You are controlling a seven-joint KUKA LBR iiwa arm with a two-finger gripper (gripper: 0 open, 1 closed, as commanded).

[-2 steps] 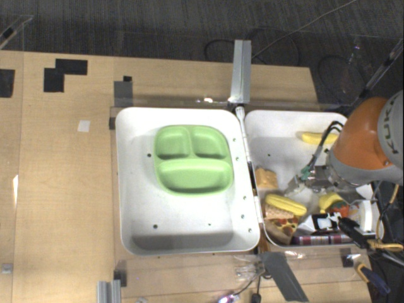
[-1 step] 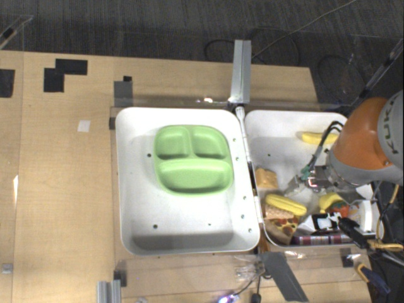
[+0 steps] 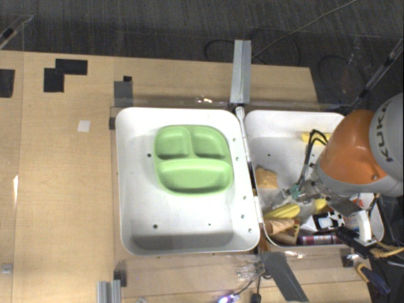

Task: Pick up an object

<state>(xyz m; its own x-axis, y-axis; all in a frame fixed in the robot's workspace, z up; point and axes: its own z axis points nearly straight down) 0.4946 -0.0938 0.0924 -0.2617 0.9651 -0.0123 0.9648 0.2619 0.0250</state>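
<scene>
My orange-banded wrist (image 3: 353,153) hangs over the right bin (image 3: 278,126), and below it my gripper (image 3: 302,193) sits low among the clutter; I cannot tell how it stands. Just beside it lie a yellow banana-like piece (image 3: 282,211), a tan lump (image 3: 267,179) and a dark tube (image 3: 319,238). The left bin (image 3: 136,232) on the desk (image 3: 63,188) holds a green divided tray (image 3: 191,158).

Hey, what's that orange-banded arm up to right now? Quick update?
Gripper low in right bin, over the clutter. Nothing seen held; banana nearby. Green divided plate in left bin, untouched.
</scene>
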